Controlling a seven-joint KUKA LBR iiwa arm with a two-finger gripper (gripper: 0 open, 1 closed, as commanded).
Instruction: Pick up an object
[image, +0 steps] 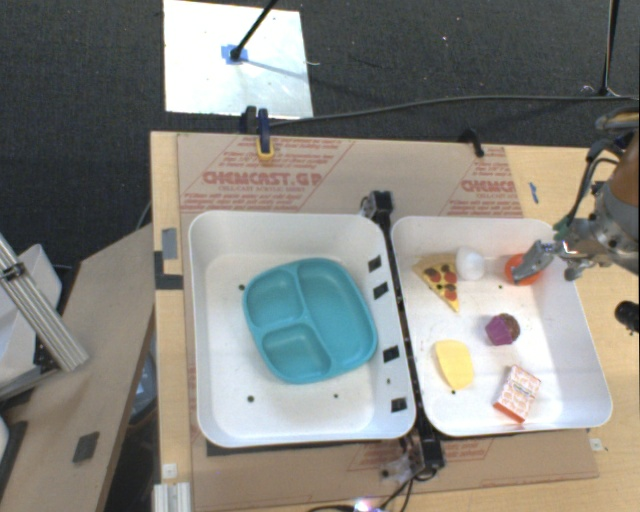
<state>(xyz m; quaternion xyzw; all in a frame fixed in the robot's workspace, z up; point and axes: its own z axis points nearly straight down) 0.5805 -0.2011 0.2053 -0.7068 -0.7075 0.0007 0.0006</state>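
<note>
At three o'clock, the gripper hovers above an orange toy; its grip state cannot be told. Likely light, rigid plastic, best pinched across its middle.

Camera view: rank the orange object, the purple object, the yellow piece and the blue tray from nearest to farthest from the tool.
Measured from the tool:
1. Orange object, right beside the tool at the right bin's far edge.
2. Purple object, middle of the right bin.
3. Yellow piece, lower in the right bin, toward the divider.
4. Blue tray, in the left bin.
</note>
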